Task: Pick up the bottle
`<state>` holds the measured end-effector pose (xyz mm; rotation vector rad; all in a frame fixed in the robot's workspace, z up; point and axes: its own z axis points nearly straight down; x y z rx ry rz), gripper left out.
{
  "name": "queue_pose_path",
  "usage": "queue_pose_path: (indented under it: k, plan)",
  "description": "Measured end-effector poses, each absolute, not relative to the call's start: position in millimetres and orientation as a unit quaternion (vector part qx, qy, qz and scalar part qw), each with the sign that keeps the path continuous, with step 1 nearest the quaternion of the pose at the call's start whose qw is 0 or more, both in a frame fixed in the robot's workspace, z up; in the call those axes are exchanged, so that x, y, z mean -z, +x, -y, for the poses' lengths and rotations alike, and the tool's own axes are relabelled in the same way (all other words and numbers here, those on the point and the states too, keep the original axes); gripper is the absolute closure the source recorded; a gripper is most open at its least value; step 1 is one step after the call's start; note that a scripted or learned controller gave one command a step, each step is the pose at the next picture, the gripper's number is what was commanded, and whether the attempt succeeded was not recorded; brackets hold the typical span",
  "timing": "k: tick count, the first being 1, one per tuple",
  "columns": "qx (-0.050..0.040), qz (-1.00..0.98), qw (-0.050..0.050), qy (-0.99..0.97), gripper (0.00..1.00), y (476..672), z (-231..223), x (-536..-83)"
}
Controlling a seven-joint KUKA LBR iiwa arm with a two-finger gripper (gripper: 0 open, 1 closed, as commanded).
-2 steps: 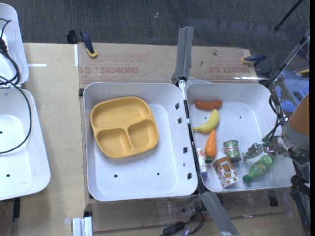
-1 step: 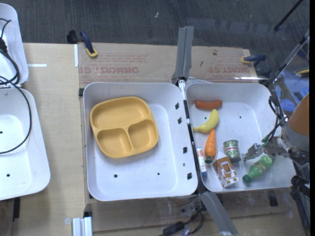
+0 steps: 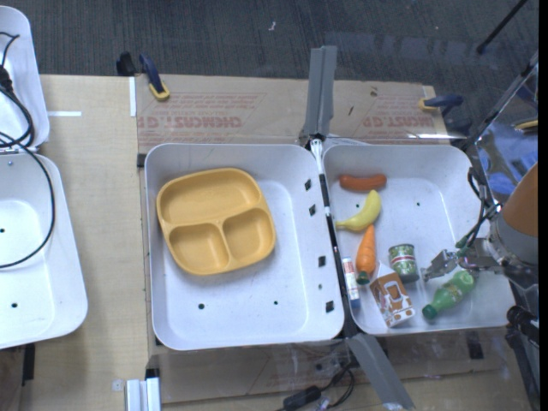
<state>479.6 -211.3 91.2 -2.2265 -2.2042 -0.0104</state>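
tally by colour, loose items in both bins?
Yellow: 2 - yellow three-compartment plastic plate, yellow toy banana
Orange/red: 3 - orange toy carrot, reddish toy sausage, orange-and-white small carton
Green: 2 - green plastic bottle, green-labelled small can
White: 1 - white marker-like tube
Total: 8

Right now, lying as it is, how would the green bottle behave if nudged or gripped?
The green bottle lies on its side, so it would probably roll. It looks small and plastic, likely light. Its rounded body may slip from the end effector.
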Motion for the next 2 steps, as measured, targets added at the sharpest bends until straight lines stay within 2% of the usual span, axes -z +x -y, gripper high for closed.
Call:
queue_pose_path:
  k: [1, 2]
  plan:
    - [0.0007, 0.665, 0.006, -0.747, 0.0, 490.1, 210.5, -101.5]
    - [0.0026, 0.713, 0.003, -0.701, 0.0, 479.7, 211.4, -91.9]
